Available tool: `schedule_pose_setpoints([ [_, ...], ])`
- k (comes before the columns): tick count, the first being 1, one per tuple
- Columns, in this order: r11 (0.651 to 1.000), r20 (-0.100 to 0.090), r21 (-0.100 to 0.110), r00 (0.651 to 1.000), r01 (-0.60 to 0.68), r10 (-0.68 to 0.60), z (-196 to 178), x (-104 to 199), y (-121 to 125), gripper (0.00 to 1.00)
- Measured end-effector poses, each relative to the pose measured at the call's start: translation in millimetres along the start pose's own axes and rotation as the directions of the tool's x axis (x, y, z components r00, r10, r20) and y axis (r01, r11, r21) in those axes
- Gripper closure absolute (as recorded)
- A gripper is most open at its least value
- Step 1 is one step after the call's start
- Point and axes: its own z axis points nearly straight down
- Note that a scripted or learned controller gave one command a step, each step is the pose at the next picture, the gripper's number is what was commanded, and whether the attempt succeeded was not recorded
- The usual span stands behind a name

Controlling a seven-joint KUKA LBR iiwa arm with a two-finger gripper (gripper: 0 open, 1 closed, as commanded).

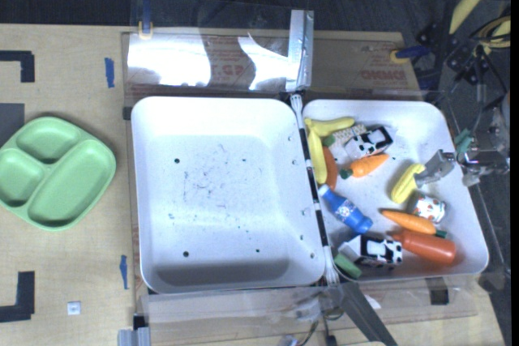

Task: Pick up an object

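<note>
The right bin holds several toys. A yellow banana and a black-and-white cow lie at its back, with an orange carrot just in front of them. A yellow piece and a white ball with orange marks sit toward the right. Along the front lie a blue bottle, a second carrot, an orange-red bottle and another cow. My gripper hangs over the bin's right side, right of the yellow piece, and nothing is visibly held in it.
The left bin is bare white with faint scuffs. A green divided plate rests on the bench at far left. A clear plastic sheet and a silver taped post stand behind the bins.
</note>
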Motion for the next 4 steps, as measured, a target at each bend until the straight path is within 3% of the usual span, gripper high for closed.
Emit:
schedule_pose_setpoints([
  [1, 0.999, -0.001, -0.002, 0.999, 0.053, -0.053, 110.3, -24.7, 31.0, 0.00],
  [2, 0.999, 0.000, -0.011, 0.999, 0.053, -0.053, 171.4, -33.3, 78.7, 0.00],
  [3, 0.999, 0.001, -0.010, 0.999, 0.051, -0.051, 163.9, -35.0, 78.4, 1.00],
  [4, 0.992, -0.002, -0.011, 0.993, -0.122, 0.122, 171.1, -43.6, 73.7, 1.00],
])
